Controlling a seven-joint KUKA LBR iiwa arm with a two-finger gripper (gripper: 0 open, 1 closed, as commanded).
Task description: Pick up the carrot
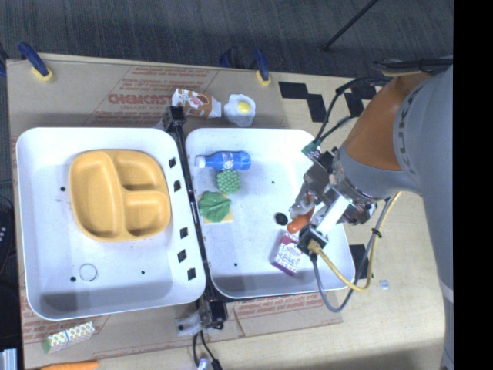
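Observation:
A small orange carrot shows between the two fingers of my gripper, over the right part of the right bin. The fingers are closed around it. The gripper points down and to the left from the grey arm with its orange band. Part of the carrot is hidden by the finger hardware, and I cannot tell whether it still touches the bin floor.
A purple packet lies just below the gripper, and a small black item just left of it. A blue bottle, a green round piece and a green leafy item sit at the bin's left. A yellow divided plate lies in the left bin.

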